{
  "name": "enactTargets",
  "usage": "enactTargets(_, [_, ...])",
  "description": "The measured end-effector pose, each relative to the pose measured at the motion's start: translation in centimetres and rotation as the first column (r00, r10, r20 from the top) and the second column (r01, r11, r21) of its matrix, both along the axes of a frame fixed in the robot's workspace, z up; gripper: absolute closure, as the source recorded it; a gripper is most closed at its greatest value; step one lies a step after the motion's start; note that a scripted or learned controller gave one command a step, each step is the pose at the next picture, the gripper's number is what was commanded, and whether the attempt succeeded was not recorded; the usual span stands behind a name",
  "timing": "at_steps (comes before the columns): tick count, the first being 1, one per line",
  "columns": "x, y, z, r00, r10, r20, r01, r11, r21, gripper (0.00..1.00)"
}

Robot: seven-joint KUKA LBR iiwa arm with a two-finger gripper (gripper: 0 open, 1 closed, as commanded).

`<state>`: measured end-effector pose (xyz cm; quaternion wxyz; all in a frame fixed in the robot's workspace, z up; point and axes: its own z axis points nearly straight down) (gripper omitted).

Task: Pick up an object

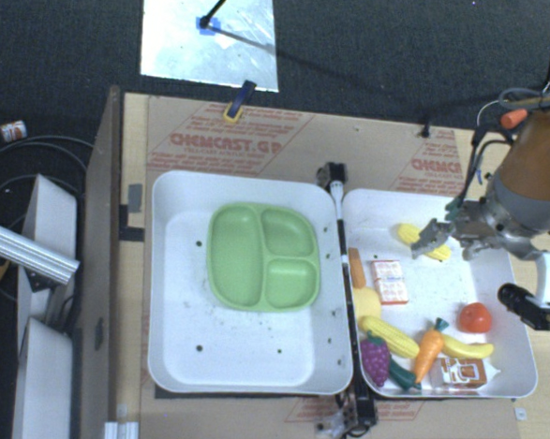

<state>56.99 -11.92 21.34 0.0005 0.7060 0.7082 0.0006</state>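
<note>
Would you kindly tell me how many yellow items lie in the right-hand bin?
4, possibly more hidden under the arm: a yellow piece beside the gripper, a pale lemon, a corn cob below it, and a banana near the front.

- The robot arm [542, 167] is running off the right edge of the frame, so its upper part is cut off.
- The gripper [435, 239] is covering part of a yellow toy [410, 235] in the right bin [518, 372]; the toy's shape is staying unclear.
- Printing on the small cartons [389, 280] is appearing too small to read.
- A white box [35, 357] at lower left is being cropped by the bottom edge.
</note>
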Motion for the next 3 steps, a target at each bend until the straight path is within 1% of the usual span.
enactTargets(1, [3.0, -3.0, -4.8, 1.0, -0.003, 0.001, 0.003, 1.0, -0.002, 0.0])
enactTargets(2, [8.3, -4.9, -13.2, 1.0, 0.002, 0.004, -0.002, 1.0, -0.003, 0.0])
enactTargets(3, [8.2, -4.8, -11.8, 1.0, 0.003, 0.005, -0.003, 1.0, -0.002, 1.0])
